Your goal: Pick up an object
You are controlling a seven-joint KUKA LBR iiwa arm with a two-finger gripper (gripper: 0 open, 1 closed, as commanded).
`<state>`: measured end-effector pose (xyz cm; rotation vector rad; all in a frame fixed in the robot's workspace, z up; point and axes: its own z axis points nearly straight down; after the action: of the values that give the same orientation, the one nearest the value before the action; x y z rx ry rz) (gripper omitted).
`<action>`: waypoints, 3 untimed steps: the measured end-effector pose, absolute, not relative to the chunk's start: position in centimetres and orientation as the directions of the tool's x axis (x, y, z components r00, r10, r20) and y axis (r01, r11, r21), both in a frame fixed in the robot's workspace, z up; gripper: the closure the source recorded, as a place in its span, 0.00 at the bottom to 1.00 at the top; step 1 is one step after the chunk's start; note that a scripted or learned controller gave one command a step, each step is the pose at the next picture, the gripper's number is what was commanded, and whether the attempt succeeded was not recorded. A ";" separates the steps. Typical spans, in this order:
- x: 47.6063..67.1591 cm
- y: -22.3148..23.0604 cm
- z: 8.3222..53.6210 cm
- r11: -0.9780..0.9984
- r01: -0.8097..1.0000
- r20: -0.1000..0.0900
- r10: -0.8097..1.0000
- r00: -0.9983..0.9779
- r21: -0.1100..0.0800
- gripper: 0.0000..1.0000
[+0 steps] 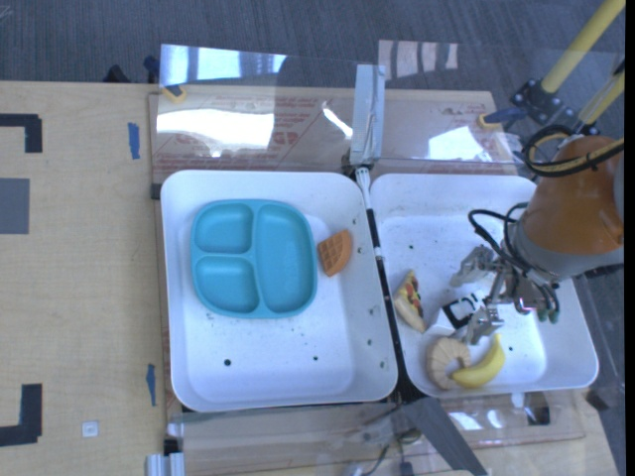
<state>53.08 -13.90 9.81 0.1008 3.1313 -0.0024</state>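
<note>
White bins (268,385), dark speckles. Divided plate (254,258) turquoise. Waffle piece (335,253) orange-brown. Banana (480,363) yellow, croissant (445,357) pale tan. Arm (575,206) orange band over grey. Bench (69,296) light wood, black marks, blue tape.

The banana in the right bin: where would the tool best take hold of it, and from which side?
Probably across the middle of the banana, coming straight down from above. It lies flat on the right bin floor, curved, with its left end against a beige food piece. The middle and right part look freest, so fingers could close across its narrow width there.
</note>
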 end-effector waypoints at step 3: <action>56.8 -3.5 18.8 0.763 0.646 -0.008 0.646 -0.763 0.007 1.00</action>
<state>56.81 -3.55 18.78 1.0782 2.9403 0.0066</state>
